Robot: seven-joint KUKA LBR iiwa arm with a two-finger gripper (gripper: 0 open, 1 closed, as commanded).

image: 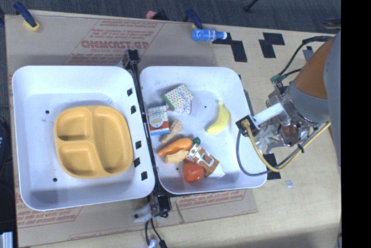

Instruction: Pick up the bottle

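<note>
On the bench, two white bins sit side by side. Left bin (23, 142) holds a yellow tray (93, 141) with three compartments, lying flat near the bin's middle. Right bin (246, 180) holds a loose cluster of small things: a patterned carton (180, 98) toward the far side, a small box (157, 120) just left of it by the dividing edge, a banana (219, 119) lying well to the right, and a carrot (175, 146) nearer the front. Just right of the carrot lies a brown packet (204, 161), and a red tomato-like piece (193, 172) touches it at the near side.

The bottle (206, 35), blue with a clear end, lies on its side outside both bins, on the cardboard beyond the far rim of the right bin, beside a blue clamp (193, 17). Another clamp (25, 15), blue and yellow, grips the bench's far left edge.

The arm (316, 81) reaches in from the right, its orange band showing above the wrist. Its gripper (272, 139) hangs just outside the right rim of the right bin, over the bench, well apart from the bottle. Cables loop around it, and whether it is open or closed I cannot tell. Nothing is seen in its grasp.
</note>
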